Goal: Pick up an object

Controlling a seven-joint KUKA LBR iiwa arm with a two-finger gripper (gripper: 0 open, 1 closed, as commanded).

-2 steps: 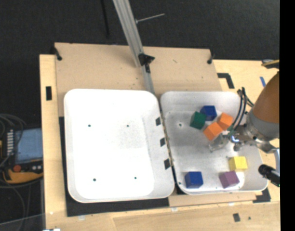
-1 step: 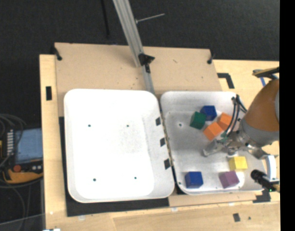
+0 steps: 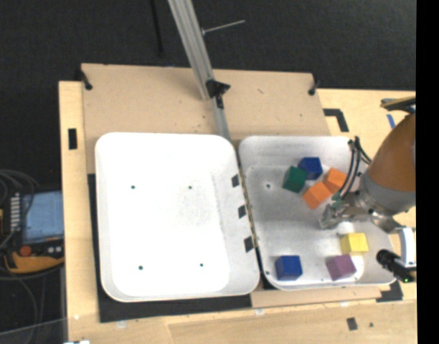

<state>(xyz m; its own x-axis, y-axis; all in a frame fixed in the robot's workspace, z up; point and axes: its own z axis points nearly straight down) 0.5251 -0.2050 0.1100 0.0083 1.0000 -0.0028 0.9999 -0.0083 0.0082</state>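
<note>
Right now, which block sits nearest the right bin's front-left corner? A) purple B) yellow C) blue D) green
C: a blue block lies by the front-left corner of the right bin; the purple block and yellow block sit further right, the green block toward the back.

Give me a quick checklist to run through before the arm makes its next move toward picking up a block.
1. Blocks sit in the right bin: ok.
2. hand is over the right bin: ok.
3. Hand is low beside the orange block: ok.
4. A block is between the fingers: cannot tell.
5. Yellow block, purple block and blue block stand apart from each other: ok.
6. Green block has space around it: not ok, it touches a second blue block.
</note>
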